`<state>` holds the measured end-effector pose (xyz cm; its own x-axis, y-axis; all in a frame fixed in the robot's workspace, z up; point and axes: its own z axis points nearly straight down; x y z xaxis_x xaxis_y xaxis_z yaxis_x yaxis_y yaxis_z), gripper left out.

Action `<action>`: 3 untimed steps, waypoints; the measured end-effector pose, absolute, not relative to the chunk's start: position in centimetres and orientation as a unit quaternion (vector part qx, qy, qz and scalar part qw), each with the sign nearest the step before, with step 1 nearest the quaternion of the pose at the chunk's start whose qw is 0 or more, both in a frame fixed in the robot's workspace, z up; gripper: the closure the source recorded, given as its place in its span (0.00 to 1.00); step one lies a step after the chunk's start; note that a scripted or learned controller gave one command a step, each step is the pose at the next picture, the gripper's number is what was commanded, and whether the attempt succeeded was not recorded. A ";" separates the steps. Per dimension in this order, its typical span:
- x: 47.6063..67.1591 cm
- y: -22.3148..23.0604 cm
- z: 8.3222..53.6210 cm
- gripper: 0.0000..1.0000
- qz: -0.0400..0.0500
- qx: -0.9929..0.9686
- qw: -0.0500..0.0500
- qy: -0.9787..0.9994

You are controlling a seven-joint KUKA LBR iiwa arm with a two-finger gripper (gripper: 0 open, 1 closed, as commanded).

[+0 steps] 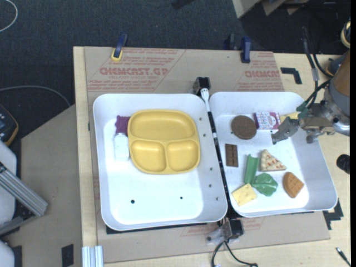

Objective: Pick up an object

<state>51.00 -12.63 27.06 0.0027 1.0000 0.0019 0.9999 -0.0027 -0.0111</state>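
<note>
Right now the gripper (285, 131) hangs over the right bin (317, 202), at about two o'clock from that bin's middle; whether it is open or shut, I cannot tell, and nothing shows gripped in it. Just at its ten o'clock lies a small purple-and-white packet (266, 119), and beside that a round brown cookie (243, 127). Lower in the bin sit a pizza slice (271, 162), a chocolate bar (231, 154), green pieces (259, 178), a yellow cheese wedge (243, 194) and a brown bread piece (293, 184). At nine o'clock, the left bin (158, 207) bears a yellow divided tray (164, 141), with a white bottle (120, 147) and a purple item (122, 123) touching the tray's left side.
</note>
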 end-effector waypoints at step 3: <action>50.2 -12.9 16.1 0.00 0.002 -0.707 0.004 -0.707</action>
